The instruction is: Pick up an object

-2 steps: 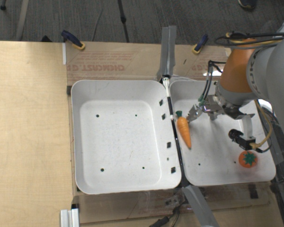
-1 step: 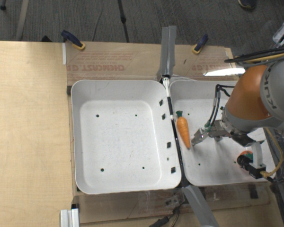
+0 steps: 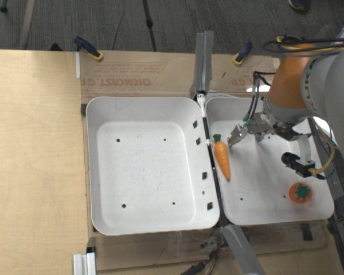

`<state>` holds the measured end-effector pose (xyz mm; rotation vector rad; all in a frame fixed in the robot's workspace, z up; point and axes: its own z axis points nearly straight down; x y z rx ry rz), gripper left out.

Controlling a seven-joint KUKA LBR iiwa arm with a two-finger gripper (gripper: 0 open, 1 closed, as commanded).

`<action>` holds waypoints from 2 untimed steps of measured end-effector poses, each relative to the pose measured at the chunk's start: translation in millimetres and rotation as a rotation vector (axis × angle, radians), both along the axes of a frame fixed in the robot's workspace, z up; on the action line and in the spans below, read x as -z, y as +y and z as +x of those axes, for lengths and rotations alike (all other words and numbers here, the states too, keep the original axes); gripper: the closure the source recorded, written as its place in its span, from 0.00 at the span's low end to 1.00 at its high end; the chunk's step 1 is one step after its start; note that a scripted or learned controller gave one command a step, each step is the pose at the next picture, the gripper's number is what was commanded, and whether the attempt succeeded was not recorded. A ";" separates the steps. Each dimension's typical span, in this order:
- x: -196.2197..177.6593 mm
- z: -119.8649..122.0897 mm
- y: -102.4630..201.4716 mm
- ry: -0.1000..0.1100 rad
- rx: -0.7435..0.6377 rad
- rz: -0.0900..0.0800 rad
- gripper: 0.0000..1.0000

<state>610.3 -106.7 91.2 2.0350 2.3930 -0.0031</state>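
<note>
Camera view from above and at a slant shows a pale wooden bench (image 3: 34,153) carrying two shallow white plastic bins with rounded corners, set side by side and touching along a black hinged seam. A sheet of brown cardboard (image 3: 137,76) with printed lettering lies under their far edges, held by two blue and yellow clamps.

The left bin (image 3: 97,171) has a smooth, faintly speckled floor with four small dark holes.

The right bin (image 3: 258,211) holds two toys. A carrot (image 3: 221,160), orange, tapered and smooth with a small green top, lies along the bin's left wall, its green end pointing away from the viewer and its tip toward the viewer. A small round orange fruit or vegetable with a green leafy cap (image 3: 300,192) sits near the bin's right front corner, well apart from the carrot.

The arm reaches in from the right: a bulky grey metal body, an orange band (image 3: 289,85) above the wrist, and thin cables looping around it. Its tool (image 3: 236,136), a pair of slim metallic fingers, points down and to the left inside the right bin, just beside the carrot's green end. The tips are small and partly merged against the white floor, so whether they are apart or together cannot be told; nothing is visible between them.

Grey carpet (image 3: 160,10) lies beyond the bench, with tripod legs standing on it.
</note>
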 end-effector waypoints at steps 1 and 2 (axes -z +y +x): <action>0.4 -59.0 3.4 0.002 0.059 0.001 0.00; -0.3 14.5 -3.6 -0.001 -0.096 0.000 0.00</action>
